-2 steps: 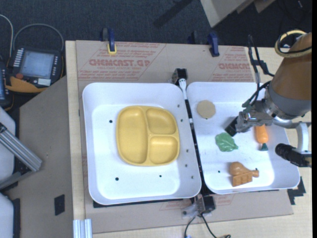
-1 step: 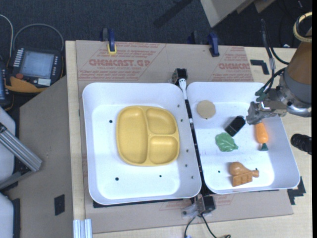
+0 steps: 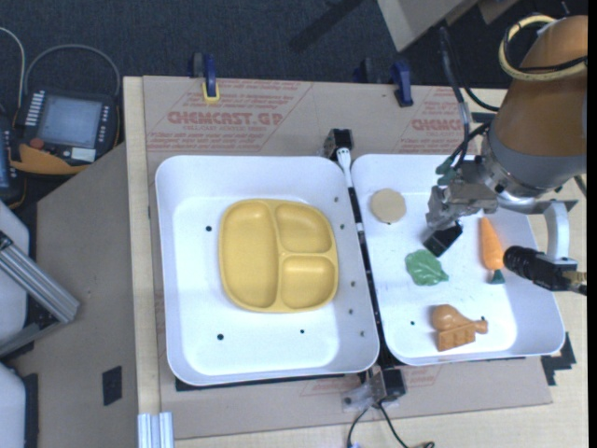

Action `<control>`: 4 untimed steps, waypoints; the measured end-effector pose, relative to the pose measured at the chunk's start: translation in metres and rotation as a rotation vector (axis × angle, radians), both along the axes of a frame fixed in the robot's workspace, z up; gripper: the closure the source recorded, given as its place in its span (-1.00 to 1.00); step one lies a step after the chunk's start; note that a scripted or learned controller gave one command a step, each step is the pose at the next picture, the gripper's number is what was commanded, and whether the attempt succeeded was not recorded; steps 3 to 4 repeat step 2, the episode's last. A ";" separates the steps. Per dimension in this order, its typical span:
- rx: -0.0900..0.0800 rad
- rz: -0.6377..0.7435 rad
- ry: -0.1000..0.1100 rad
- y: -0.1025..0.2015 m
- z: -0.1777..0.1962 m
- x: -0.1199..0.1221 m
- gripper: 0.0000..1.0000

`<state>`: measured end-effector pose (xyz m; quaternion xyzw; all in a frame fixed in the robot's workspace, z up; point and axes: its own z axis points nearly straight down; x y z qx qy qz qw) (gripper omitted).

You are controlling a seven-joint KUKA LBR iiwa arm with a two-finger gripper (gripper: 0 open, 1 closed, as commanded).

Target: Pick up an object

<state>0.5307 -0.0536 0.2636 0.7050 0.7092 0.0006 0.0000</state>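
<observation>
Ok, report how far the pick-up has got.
Nothing looks picked up. The carrot, the green leafy piece, the round cracker and the brown chicken piece all lie on the floor of the right bin. In hand: the pincer is low over that bin, just above the green piece. Left: the grasp and the lift.

Two white bins sit side by side on the table (image 3: pixel 140 250). The left bin (image 3: pixel 177 250) has a yellow plate (image 3: pixel 278 254) with three parts. The right bin (image 3: pixel 536 329) has a round tan cookie (image 3: pixel 387 205), a green leafy toy (image 3: pixel 425 267), an orange carrot (image 3: pixel 491 242) and a brown toy chicken (image 3: pixel 455 327). The gripper (image 3: pixel 446 234) hangs over the right bin, just above the green toy. The arm (image 3: pixel 546 91) is grey and orange.
</observation>
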 end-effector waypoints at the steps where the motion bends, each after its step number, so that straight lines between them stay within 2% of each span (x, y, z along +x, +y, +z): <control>1: 0.001 0.000 0.006 0.050 -0.016 0.005 1.00; 2: 0.001 0.001 0.002 0.110 -0.014 0.002 1.00; 4: 0.001 0.001 0.002 0.110 -0.014 0.002 1.00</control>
